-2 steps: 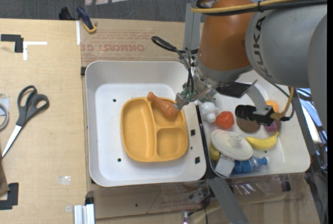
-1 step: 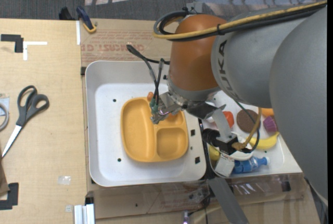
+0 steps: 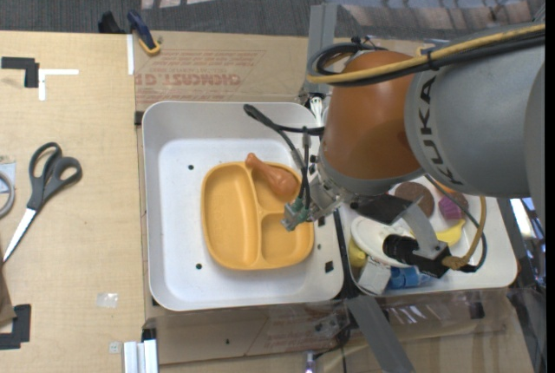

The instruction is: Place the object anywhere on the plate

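Observation:
A yellow divided plate lies in the left white bin. A brown toy drumstick rests at the plate's upper right, its thin end pointing left and its thick end over the rim. My gripper hangs below the orange wrist band, over the plate's right edge, just below and right of the drumstick. I see nothing held in it. The big grey arm hides most of what lies to the right of the plate.
The right bin holds several small toys, among them a purple one, a yellow one, a blue one and a brown disc. Scissors lie on the bench at the left. Cardboard lies behind the bins.

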### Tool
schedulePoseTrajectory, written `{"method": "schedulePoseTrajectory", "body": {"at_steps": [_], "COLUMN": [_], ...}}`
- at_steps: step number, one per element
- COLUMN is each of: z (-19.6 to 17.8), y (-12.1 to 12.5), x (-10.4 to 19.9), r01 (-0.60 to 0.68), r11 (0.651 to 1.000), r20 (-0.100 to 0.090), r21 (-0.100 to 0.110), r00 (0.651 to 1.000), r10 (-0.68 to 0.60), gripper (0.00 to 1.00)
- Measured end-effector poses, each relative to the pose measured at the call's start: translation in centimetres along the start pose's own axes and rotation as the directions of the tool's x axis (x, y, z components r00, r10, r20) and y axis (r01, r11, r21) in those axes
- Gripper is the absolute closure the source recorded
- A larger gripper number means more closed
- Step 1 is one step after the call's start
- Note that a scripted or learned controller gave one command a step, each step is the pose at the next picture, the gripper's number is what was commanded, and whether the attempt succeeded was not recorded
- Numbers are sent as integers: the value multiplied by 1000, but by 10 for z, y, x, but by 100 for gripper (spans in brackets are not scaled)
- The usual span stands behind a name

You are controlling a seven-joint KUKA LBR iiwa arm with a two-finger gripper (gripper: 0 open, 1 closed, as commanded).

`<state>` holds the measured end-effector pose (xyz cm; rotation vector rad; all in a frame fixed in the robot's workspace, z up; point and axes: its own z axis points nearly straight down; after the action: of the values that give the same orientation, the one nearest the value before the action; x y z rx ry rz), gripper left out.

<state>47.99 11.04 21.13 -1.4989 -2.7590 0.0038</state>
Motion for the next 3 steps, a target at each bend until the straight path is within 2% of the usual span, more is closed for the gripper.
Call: {"method": "schedulePoseTrajectory", "body": {"at_steps": [1,2,3], "z": [0,-68,-76], "y": [0,-27,-27], "x": [0,-40,-41], "r01": [0,-113,-113], "r11": [1000,994,994], "r20": [0,2,3], "r21": [0,-3,-1], "r00": [1000,994,994], "r10": [0,113,113], "gripper": [0,0,100]}}
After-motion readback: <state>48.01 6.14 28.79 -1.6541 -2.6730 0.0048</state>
